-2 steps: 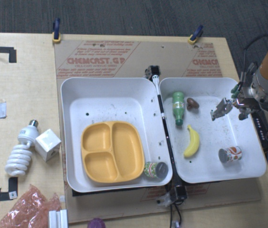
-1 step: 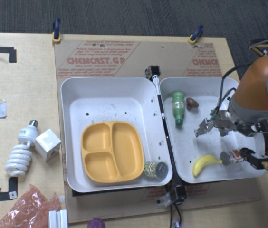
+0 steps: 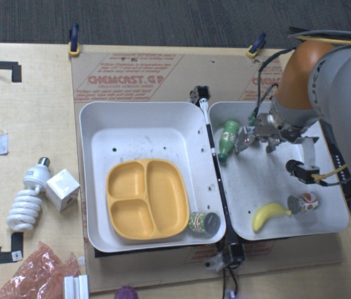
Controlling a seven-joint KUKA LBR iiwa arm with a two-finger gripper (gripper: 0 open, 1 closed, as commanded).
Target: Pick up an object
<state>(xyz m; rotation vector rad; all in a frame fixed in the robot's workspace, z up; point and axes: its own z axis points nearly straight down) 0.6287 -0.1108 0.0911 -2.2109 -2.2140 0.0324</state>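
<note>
Fingers cannot be made out, open or closed. The gripper [image 3: 250, 139] sits low in the right bin [image 3: 325, 223], just beside the green bottle [image 3: 226, 139]. To grab well, line up over the bottle's middle, then squeeze gently.

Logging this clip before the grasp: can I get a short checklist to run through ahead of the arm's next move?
1. Gripper inside the right bin: ok.
2. Green bottle close beside the gripper: ok.
3. Anything held in the gripper: cannot tell.
4. Bottle away from the bin wall: not ok, it lies against the left wall.
5. Banana and small can apart from the gripper: ok.
</note>
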